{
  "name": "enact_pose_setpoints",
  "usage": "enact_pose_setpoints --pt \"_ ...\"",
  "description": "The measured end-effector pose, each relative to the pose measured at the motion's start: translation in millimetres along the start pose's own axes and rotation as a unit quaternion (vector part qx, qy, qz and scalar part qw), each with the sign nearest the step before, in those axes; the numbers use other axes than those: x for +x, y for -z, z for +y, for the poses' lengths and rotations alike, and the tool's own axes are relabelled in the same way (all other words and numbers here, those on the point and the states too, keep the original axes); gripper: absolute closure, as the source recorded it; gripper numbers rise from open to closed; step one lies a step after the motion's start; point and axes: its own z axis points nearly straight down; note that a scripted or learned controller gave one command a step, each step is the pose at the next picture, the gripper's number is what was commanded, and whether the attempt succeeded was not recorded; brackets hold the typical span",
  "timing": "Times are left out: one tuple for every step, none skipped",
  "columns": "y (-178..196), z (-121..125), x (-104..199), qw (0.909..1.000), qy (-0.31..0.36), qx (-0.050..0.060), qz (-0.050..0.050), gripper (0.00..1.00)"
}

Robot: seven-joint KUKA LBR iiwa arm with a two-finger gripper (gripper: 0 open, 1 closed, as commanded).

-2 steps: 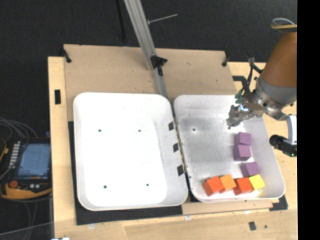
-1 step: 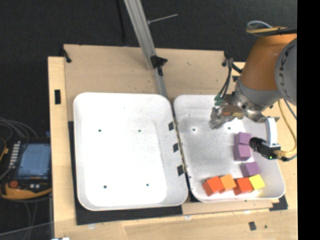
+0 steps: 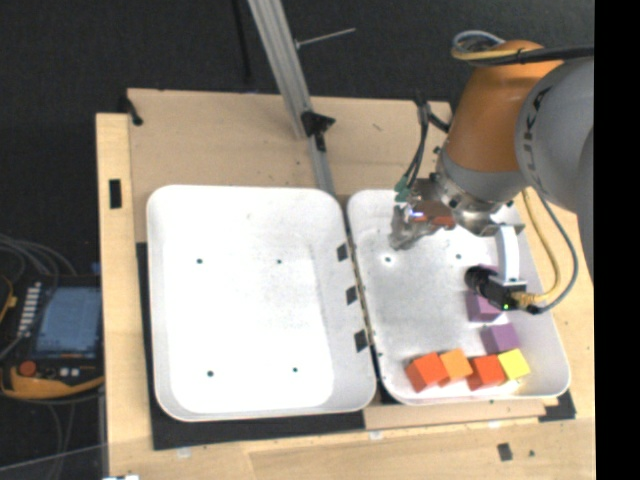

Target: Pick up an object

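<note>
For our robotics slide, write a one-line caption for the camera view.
Gripper over the right bin, far from coloured blocks clustered at its near edge.

Robotics lab: plywood bench (image 3: 240, 133), paired white bins (image 3: 245, 298), industrial arm (image 3: 500, 118), teach pendant (image 3: 50, 333) on dark floor

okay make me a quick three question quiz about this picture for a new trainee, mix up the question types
1. True or false: the blocks all lie in the right bin.
2. The gripper sits over which part of that bin? A) far left corner B) near right corner C) dead centre
3. What colour are the two blocks nearest the arm?

Key: 1 true. 2 A. 3 purple.
</note>
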Motion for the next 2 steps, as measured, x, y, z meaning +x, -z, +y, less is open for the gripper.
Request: enact_pose_setpoints --pt "11.4 2.7 50.4 1.0000 0.000 -0.001 0.000 1.00" --pt "16.5 6.5 110.5 1.0000 0.001 0.000 0.000 1.00"
